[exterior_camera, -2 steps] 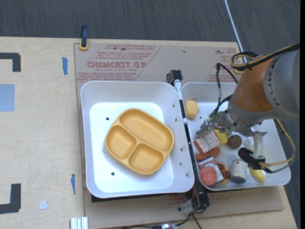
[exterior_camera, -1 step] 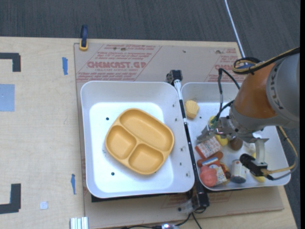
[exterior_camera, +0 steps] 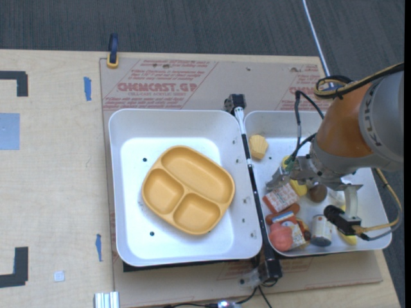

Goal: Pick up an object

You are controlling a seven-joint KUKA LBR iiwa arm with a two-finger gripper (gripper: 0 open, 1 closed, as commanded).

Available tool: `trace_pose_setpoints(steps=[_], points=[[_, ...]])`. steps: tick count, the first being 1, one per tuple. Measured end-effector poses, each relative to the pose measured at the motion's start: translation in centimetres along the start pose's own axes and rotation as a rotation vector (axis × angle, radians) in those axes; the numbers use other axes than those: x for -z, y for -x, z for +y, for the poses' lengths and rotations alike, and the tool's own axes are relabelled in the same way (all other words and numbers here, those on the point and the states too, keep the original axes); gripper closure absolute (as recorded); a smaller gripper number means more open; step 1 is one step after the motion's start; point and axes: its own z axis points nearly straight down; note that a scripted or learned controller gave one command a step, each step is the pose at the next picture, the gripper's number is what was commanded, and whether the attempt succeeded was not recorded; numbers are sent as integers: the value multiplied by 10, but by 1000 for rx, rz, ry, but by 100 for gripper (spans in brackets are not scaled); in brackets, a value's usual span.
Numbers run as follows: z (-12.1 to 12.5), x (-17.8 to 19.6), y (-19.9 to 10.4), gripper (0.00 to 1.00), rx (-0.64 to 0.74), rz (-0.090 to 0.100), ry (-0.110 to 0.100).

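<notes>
Orange-banded arm's pincer (exterior_camera: 287, 174) (grip state unclear) hangs over the right bin's (exterior_camera: 277, 122) clutter.

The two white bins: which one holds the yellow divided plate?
The left bin holds the yellow three-compartment plate; the right bin holds many small objects instead.
</notes>
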Motion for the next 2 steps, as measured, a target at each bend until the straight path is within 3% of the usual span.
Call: trace_pose_setpoints(steps=[1,2], points=[[2,11,1,100,-2,-2,6],[-45,99,-50,100,1,0,-2]])
